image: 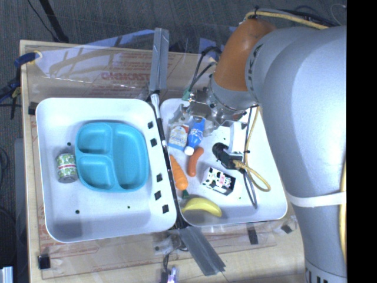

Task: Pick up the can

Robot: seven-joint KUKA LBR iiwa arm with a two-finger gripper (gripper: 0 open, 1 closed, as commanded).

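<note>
Green-labelled can (67, 166) at the left bin's (88, 217) left wall, just beside the blue tray (113, 156), looks upright | gripper (194, 118) over the right bin (271, 200), open or closed: can't tell | can lies well apart, leftward, tray between.

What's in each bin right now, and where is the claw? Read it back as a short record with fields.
can: in the left bin, left of the blue divided plate
right bin: blue-and-white bottle, two carrots, banana, black-and-white spotted item
claw: over the right bin's far end, near the bottle, far from the can
task status: can not yet picked up
</note>
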